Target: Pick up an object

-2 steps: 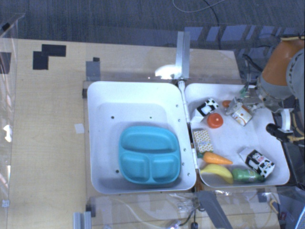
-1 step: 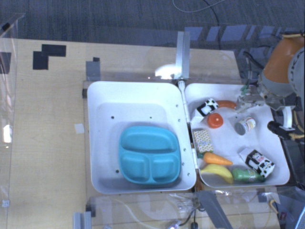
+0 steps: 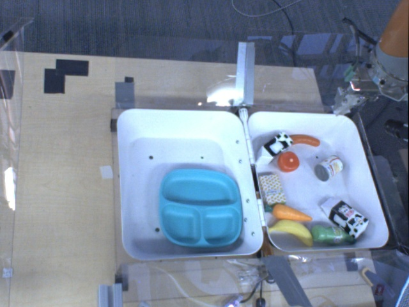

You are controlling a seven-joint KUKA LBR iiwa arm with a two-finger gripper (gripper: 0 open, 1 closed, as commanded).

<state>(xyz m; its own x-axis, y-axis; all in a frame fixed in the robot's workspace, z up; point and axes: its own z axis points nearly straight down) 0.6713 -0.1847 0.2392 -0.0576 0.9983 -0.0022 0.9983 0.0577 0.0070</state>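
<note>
The right bin (image 3: 358, 136) holds several small toy foods. A black-and-white cow-patterned piece (image 3: 278, 144) lies at the back beside an orange sausage (image 3: 305, 141), with a red tomato (image 3: 288, 162) just in front. A small can (image 3: 329, 168) lies on its side in the middle. Along the front are a patterned packet (image 3: 271, 187), a carrot (image 3: 291, 213), a banana (image 3: 292, 230), a green vegetable (image 3: 329, 235) and a cow-patterned carton (image 3: 346, 217). My gripper (image 3: 348, 99) hangs above the bin's back right corner, away from all of them.
The left bin (image 3: 137, 171) holds a blue divided plate (image 3: 200, 206). A grey upright post (image 3: 245, 75) stands behind the wall between the bins. A black cable (image 3: 281, 5) lies on the floor beyond the bench.
</note>
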